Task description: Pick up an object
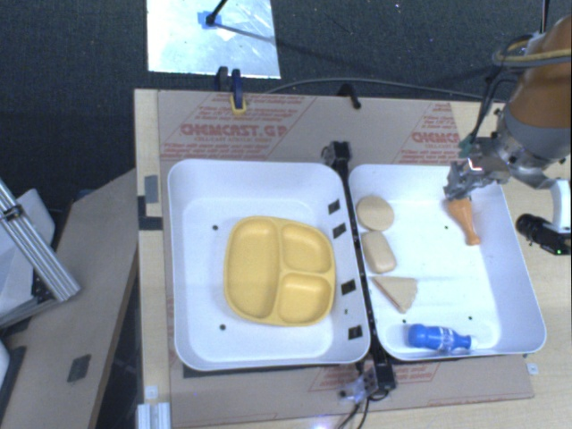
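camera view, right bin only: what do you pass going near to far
blue bottle → tan wedge → oblong bread piece → round bread piece, with the orange carrot-like piece off to the right under the gripper.

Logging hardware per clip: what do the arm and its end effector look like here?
The arm is grey with a broad orange band above the wrist, rounded in shape, with a yellowish cable looping over its top. The end effector is a compact grey metal unit with a small bright spot on it. Its finer details are too small to tell.
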